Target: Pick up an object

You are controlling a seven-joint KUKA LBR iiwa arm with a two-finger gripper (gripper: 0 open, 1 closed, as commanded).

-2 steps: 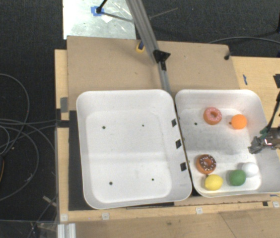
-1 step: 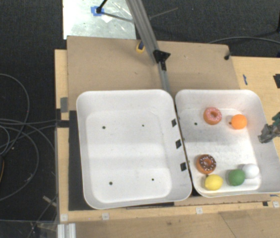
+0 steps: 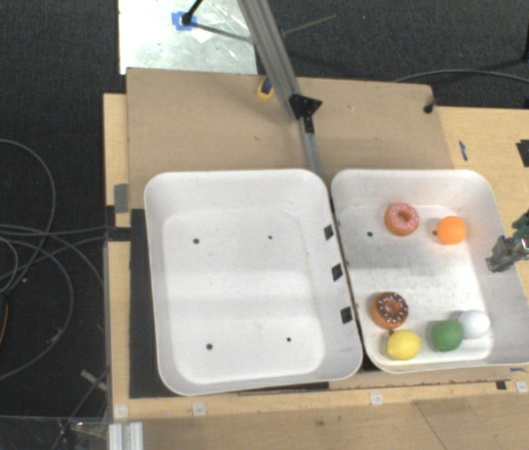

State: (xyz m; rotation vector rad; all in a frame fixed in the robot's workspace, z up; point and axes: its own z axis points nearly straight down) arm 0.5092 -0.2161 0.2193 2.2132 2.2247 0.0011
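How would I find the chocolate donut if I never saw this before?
Look in the right bin, the one holding all the toys. Go to its near left corner: the chocolate donut sits just above the yellow ball. It is brown with sprinkles, while the other donut is pink.

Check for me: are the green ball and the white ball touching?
Touching. The camera view shows the green ball pressed against the white ball, no gap between.

A: Both bins (image 3: 246,195) are white, on a tan bench (image 3: 358,111).

B: The right one holds a pink donut (image 3: 401,218), an orange ball (image 3: 450,231), a brown sprinkled donut (image 3: 390,309), and yellow (image 3: 403,345), green (image 3: 446,335) and white (image 3: 474,323) balls.
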